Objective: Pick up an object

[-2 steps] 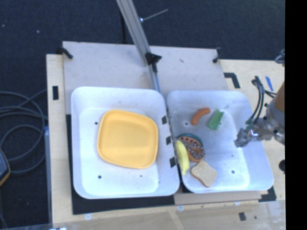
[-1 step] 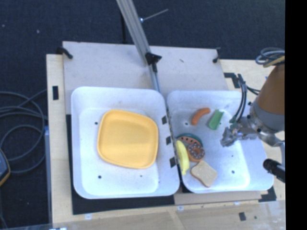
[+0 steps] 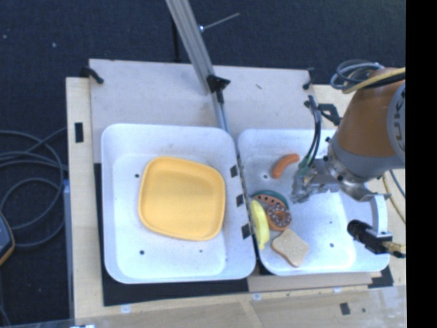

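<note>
The bench (image 3: 164, 91) carries 2 shallow white bins side by side, and it is the biggest thing in the camera view. The left bin (image 3: 123, 149) is the larger of the pair as seen here; the right bin (image 3: 328, 251) sits against it, their inner walls touching along the middle.

The arm (image 3: 369, 125) comes in from the right, its orange band broad over the right bin's far side, with grey housing below it. A slim metal pole (image 3: 194, 43) slants down from the top of the view and ends near the seam between the bins.

A yellow plate (image 3: 181, 198) with rounded corners lies flat in the left bin, roughly at its centre.

The gripper (image 3: 305, 188) hangs over the right bin, near its middle, pointing left and down. Whether its fingers are spread or closed cannot be told from this angle, and nothing can be seen between them.

In the right bin lie 4 small things. A slice of bread (image 3: 291, 247) rests near the front wall. A banana (image 3: 259, 224) lies along the left wall, touching a round teal-rimmed dish (image 3: 274, 209) with a brown speckled centre. An orange sausage (image 3: 285, 165) lies towards the back, just beside the gripper and apart from the other 3.
</note>
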